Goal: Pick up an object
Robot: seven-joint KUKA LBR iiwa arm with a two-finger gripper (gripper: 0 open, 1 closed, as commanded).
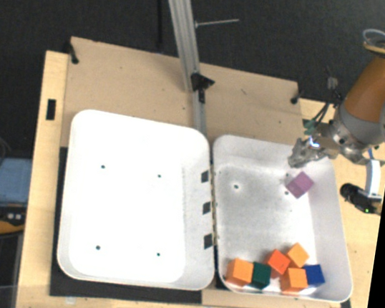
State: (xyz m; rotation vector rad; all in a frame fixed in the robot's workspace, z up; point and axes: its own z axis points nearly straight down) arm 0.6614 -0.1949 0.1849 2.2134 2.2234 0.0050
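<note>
The two white bins [135, 198] look like smooth plastic, the right one faintly speckled. The surface [139, 76] is matt pale wood. The far slanted rail [186, 33] looks like brushed metal.

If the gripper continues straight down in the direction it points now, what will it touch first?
Most likely the purple block, which lies just below the gripper in the right bin. Depth is unclear, so it may be slightly off that line.

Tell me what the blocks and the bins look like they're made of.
Blocks: the purple block and the orange, green and blue ones look like matte foam or painted wood, with flat colours and no glare; hard to say which. Bins: the left bin and right bin look like smooth white moulded plastic with rounded corners.
</note>
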